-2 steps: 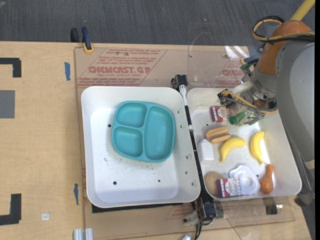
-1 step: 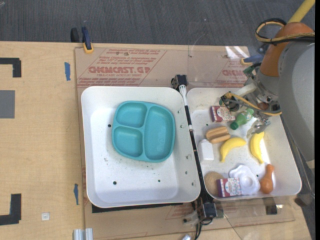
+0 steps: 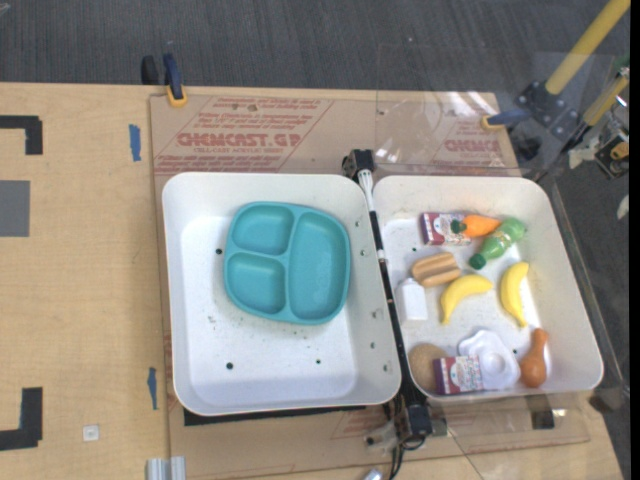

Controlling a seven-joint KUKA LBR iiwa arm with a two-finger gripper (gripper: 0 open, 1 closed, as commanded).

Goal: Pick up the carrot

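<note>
The carrot [image 3: 481,225] is a small orange piece lying in the far part of the right bin [image 3: 572,268]. Its left end rests against a small maroon carton [image 3: 436,228]. A green bottle [image 3: 499,241] touches its right side. Nothing is holding the carrot.
Crowded into the right bin are a hot dog [image 3: 435,268], two bananas [image 3: 463,293] [image 3: 514,292], a drumstick [image 3: 536,358], a white lid [image 3: 489,354] and another maroon carton [image 3: 457,374]. The left bin [image 3: 190,298] holds a teal divided plate [image 3: 288,263].
</note>
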